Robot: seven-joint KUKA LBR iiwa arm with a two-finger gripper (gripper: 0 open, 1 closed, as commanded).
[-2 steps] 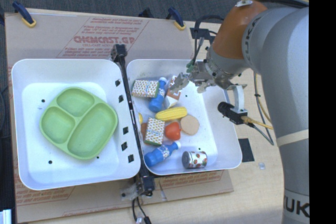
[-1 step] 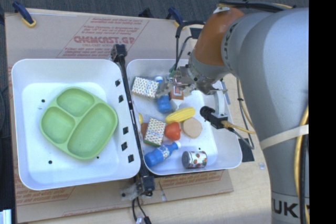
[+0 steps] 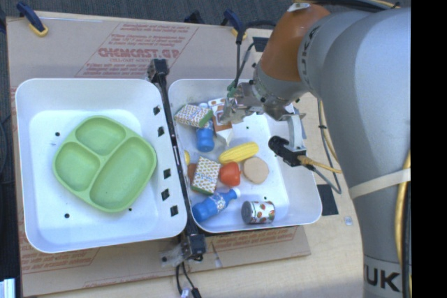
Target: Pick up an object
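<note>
Grey, with an orange band above the wrist, the arm (image 3: 349,73) is looming nearest the lens and reaching in from the right over the right bin (image 3: 302,200). Its gripper (image 3: 234,102) is hanging at that bin's far side; whether it is spread or pressed together cannot be told. Just beneath it a small carton with an orange side (image 3: 221,115) is sitting, touching a patterned box (image 3: 191,114) on its left. Next outward, a blue bottle (image 3: 204,139) is lying near a yellow corn cob (image 3: 238,151). Farther toward the near rim, a tan round piece (image 3: 256,169), a red piece (image 3: 230,174) and a second patterned box (image 3: 205,175) are clustering together. Along the near rim a blue bottle with a white cap (image 3: 215,203) and a printed can (image 3: 258,211) are lying. Over in the left bin (image 3: 35,220) a green divided plate (image 3: 105,162) is resting.
</note>
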